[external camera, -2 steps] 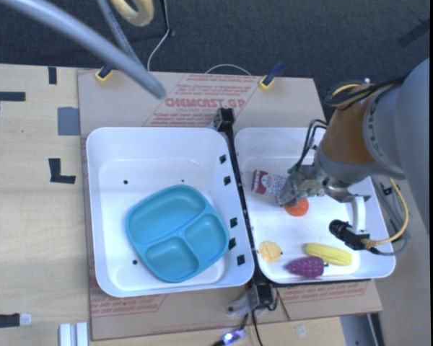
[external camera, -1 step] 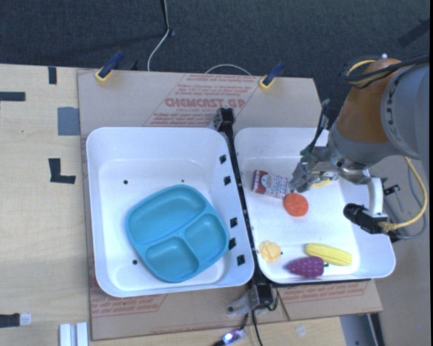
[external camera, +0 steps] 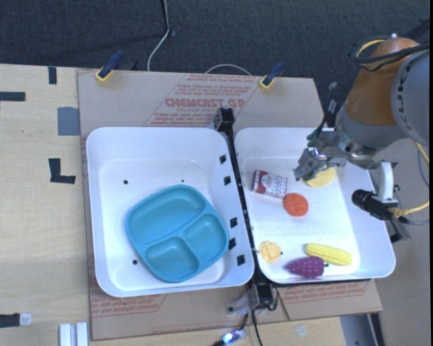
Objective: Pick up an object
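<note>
Over the right bin's far right corner, the gripper (external camera: 312, 166) hangs low above a pale yellow piece (external camera: 322, 178) that lies against the bin's right wall; whether its fingers are apart or closed I cannot tell, since the wrist hides them from this slanted view. Nothing shows lifted, so I judge the pick as not yet done: the arm is placed for a grasp, and closing on the piece and raising it remain.

Counting the right bin (external camera: 361, 265): one pale yellow piece under the gripper, one small red and white packet (external camera: 269, 184) near the bin's left wall, one orange ball (external camera: 296, 205) just beside the packet toward the centre, one small yellow lump (external camera: 270, 251) at the near left corner, one purple bunch of grapes (external camera: 305, 267) along the near edge, and one yellow corn cob (external camera: 328, 254) touching or just beside the grapes. That makes six things.

The left bin (external camera: 101, 150) carries one blue divided plate (external camera: 176, 232) with three compartments, lying toward its near edge
</note>
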You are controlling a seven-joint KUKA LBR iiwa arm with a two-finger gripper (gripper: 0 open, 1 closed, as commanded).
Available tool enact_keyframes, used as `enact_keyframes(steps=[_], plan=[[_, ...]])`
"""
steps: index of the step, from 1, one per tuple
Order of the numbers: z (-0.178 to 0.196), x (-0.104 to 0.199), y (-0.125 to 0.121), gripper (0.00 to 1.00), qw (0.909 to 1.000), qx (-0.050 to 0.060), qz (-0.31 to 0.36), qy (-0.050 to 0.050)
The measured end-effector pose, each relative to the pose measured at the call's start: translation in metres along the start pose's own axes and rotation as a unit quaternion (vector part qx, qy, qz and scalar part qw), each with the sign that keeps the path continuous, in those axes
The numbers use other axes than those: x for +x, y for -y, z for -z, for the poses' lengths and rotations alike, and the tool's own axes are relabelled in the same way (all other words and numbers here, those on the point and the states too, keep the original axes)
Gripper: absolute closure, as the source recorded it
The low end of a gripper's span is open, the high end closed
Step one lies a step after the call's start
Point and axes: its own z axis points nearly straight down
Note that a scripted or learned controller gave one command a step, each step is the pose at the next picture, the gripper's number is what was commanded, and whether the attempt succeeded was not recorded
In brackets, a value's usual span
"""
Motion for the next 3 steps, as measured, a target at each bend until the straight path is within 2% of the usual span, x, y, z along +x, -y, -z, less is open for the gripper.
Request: enact_keyframes(steps=[1,2,3], plan=[[0.028,0.0,-0.001,1.0,1.0,0.001,0.0,0.0],[0.032,0.062,-0.006,1.0,1.0,0.002,0.002,-0.001],[0.031,0.109,-0.007,1.0,1.0,0.002,0.002,-0.001]])
